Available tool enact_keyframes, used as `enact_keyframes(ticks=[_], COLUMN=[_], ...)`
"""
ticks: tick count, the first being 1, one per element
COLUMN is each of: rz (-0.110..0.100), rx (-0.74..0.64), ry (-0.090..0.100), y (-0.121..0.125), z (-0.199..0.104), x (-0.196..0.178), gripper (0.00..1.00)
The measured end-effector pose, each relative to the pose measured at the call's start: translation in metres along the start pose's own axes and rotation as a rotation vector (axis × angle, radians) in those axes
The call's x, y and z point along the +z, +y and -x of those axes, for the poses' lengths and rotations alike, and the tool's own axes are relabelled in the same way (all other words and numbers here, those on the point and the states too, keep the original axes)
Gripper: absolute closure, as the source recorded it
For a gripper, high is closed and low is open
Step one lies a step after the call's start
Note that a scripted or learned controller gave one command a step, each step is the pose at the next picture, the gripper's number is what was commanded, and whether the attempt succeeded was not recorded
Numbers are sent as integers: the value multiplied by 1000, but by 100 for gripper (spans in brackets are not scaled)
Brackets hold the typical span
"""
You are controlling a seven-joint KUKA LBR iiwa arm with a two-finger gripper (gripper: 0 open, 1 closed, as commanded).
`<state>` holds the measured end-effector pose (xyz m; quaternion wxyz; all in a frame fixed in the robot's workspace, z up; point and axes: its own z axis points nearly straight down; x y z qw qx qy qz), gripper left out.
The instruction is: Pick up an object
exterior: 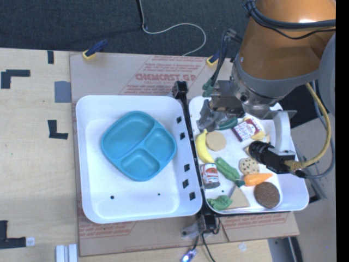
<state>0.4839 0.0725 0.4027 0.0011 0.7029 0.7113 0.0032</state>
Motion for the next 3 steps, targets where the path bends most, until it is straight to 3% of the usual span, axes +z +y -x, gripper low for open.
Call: enact_keyframes(ticks=[1, 2, 3], rz=[-12, -4, -9], rx=[17, 5, 8], ry=[-6, -2, -4], y=[6, -1, 0], z=[53, -1, 2], x=[58, 6, -1], gripper=[100, 100, 100])
